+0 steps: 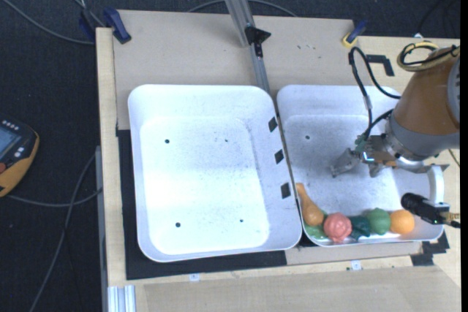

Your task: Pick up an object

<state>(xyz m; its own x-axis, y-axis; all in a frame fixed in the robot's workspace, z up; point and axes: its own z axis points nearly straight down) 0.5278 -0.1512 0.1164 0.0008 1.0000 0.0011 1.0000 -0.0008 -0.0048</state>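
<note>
Toy foods lie in a row along the front wall of the right bin (322,109): an orange carrot-like piece (310,208), a pink-red ball (337,226), a green piece (376,220) and an orange ball (402,222). My gripper (357,169) hovers low over the bin's bare middle, behind the row and apart from it. Its fingers stand open with nothing between them. The orange-banded wrist (428,109) comes in from the right.
The left bin (197,172) lies beside the right one, with black clips (278,156) on the shared wall. A slanted metal pole (238,0) rises at the back between the bins. A black part with cables (422,207) hangs near the right bin's front right corner.
</note>
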